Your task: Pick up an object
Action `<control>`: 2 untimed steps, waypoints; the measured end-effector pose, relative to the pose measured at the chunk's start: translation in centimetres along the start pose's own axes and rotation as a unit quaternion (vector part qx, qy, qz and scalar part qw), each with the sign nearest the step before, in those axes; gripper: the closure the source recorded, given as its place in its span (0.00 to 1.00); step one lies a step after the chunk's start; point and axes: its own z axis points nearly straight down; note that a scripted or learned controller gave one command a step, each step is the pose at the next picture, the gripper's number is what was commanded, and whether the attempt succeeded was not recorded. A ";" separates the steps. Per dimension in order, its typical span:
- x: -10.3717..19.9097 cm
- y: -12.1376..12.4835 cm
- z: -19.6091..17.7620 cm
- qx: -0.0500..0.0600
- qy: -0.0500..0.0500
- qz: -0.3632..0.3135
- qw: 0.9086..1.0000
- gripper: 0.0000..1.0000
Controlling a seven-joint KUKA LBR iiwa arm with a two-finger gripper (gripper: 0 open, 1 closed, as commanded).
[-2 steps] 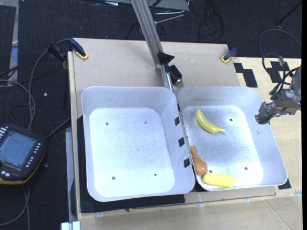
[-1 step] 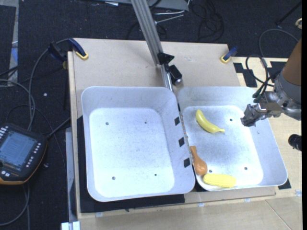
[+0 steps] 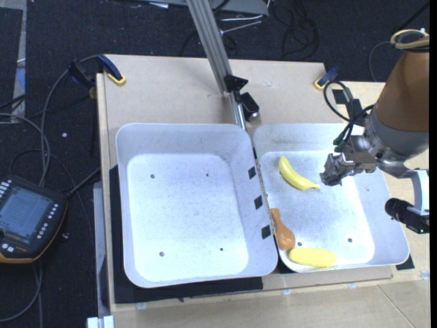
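Two white bins: left bin, right bin. Three objects, all in the right bin: one yellow banana at its upper left, one orange-brown spoon-shaped piece along its left wall, one yellow lemon-like lump at its lower left. One robot arm at frame right with one gripper. Two yellow-tipped clamps: one upper left, one upper right. One handheld controller at far left.

Overhead slanted view of both bins
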 end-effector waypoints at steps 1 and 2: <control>5.4 0.0 1.9 0.001 0.000 0.000 1.000 1.00; 11.0 -0.5 1.6 0.000 0.000 0.000 1.000 1.00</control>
